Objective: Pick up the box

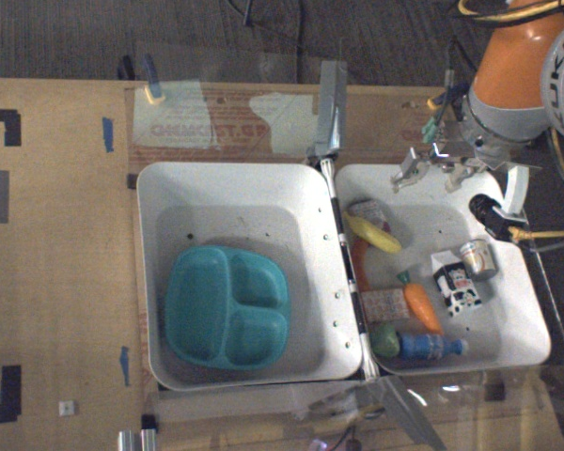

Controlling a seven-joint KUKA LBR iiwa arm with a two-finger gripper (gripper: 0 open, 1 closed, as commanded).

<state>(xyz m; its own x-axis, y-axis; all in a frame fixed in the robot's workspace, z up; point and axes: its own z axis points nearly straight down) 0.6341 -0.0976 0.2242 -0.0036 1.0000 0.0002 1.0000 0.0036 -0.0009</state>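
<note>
a tan bench (56, 252) fills your view, dark floor beyond it at twelve o'clock, with two shallow white bins side by side. the left bin (160, 195) holds a teal divided plate (227, 305). in the right bin (531, 332), the box (457, 284), white with black patches, lies toward four o'clock, touching a small metal can (478, 256) and just beside a carrot (421, 307). a banana (373, 234), a blue bottle (430, 348) and a green fruit (386, 341) lie nearby. your gripper (432, 165) hovers at the bin's twelve o'clock rim, fingers spread apart, holding nothing, well apart from the box.
</note>
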